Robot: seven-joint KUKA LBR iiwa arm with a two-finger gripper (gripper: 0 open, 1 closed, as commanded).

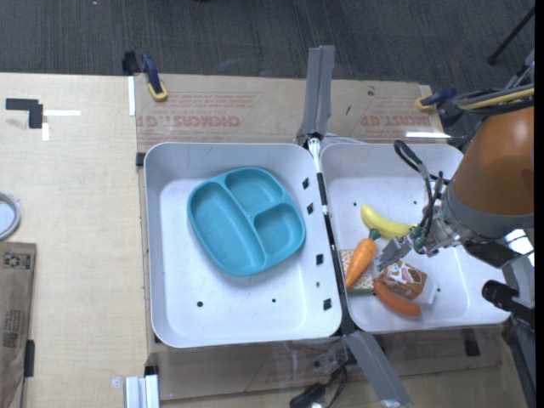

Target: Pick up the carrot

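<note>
Down at the near edge of the right bin (476, 317) lies a red sausage-shaped toy (397, 301), and just above it a small printed packet (406, 279). The gripper (396, 251) hangs right over that clutter, though whether its fingers stand apart or together I cannot tell from this angle. And there's the carrot (359, 261), at the left side of that bin, close to the divider: orange, tapered, green stub at its upper end near the banana (382, 222), its tip pointing down toward the sausage. It reads as a light, stiff plastic toy (likely a bit slick), so I'd take it across the thicker upper body, where the taper won't squirt it out. The left bin holds the blue divided plate (246, 219).
</note>
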